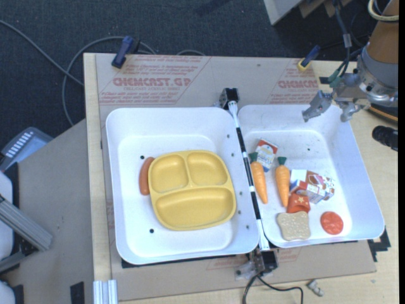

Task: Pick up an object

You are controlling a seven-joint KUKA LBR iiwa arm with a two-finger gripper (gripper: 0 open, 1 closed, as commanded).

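Orange carrots [270, 180] are lying mid-bin in the right bin [354, 170], toward seven o'clock from the end effector [333, 107], which is hovering with fingers apart over the bin's twelve o'clock rim, gripping nothing.

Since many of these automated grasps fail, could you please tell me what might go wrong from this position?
1. The toy food in the right white bin lies crowded: two orange carrots, the red pepper piece, the small packets and the bread slice touch, so a descent may nudge or catch several.
2. The two-finger gripper hangs at the bin's far rim, so a straight descent could strike the wall.
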